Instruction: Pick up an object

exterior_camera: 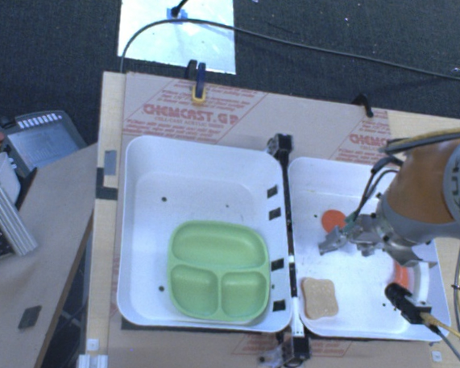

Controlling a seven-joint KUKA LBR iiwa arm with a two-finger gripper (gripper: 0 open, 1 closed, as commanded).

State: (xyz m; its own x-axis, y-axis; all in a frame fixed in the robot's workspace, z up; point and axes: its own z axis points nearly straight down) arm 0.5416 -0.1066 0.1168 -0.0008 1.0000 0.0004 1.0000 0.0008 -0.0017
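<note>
- The surface carried two white bins side by side.
- The left bin had a green plate with three parts lying in it, well away from the arm.
- The right bin had the things to pick from.
- The grey arm reached in over the right bin.
- The jaws hung low in that bin, just beside an orange round thing. I could not tell if they were spread or pressed together, and nothing showed between them.
- A tan toast piece lay near the front of the right bin, apart from the jaws.
- A small red-orange thing sat close under the arm.
- I think the job was not done yet: nothing was lifted, and the grab and the lift were left to do.
</note>
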